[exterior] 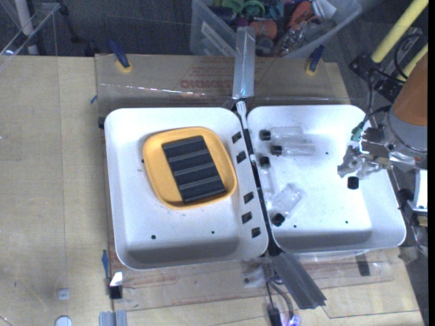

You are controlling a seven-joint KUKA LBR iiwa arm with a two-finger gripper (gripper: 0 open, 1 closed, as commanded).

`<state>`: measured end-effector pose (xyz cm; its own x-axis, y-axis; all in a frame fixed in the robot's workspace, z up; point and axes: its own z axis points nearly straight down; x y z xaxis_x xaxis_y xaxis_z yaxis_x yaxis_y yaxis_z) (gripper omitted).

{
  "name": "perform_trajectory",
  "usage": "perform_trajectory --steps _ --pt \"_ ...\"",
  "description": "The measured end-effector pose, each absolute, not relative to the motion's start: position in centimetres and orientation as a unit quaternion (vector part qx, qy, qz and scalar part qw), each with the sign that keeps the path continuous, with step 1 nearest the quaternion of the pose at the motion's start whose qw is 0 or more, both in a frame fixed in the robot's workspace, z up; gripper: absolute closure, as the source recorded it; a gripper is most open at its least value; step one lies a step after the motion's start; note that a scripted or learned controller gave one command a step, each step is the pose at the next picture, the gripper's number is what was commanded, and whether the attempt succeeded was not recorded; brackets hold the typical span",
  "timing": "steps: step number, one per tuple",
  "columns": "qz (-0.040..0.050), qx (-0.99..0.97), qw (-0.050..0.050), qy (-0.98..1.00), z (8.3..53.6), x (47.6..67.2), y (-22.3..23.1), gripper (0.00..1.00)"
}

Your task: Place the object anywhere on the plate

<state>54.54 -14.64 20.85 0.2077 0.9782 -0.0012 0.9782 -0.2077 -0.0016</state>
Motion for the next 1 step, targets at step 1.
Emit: perform_trajectory --steps 1 --pt "0.0009 -0.777 0.000 -0.629 20.86 54.55 -14.64 0.00"
